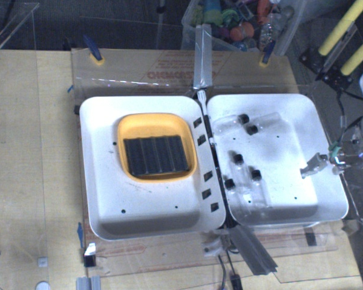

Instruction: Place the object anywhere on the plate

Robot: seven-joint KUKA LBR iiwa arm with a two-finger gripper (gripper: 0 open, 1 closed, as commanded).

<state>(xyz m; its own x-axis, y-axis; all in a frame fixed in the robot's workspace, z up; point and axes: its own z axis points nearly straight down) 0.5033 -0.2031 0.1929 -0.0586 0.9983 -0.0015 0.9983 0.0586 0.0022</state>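
Gripper [317,164] at the outer side of the right bin [302,104], low over its white floor, close to the rim nearest my arm. It is small and partly blurred in this view, so I cannot tell how far open it is, and I see nothing that I could call held.

Just beyond it, toward the middle of this bin, lies a clear plastic piece [263,153] carrying several small black knobs [237,159]. It is near my gripper but apart from it.

Past that piece runs the divider [204,139] where the two bins meet, lined with a row of black tabs.

On the far side of the divider from my gripper sits the left bin [100,162], and in it a yellow plate [154,122] with rounded corners. The dark ribbed block [155,154] lies flat on that plate, inside its rim and well apart from my gripper.

Behind both bins, away from the camera, a clear tub of coloured toys [239,11] stands at the back of the bench. A blue clamp [95,54] grips the bench edge behind the left bin. Yellow tubes [351,17] slant across the corner behind my arm.
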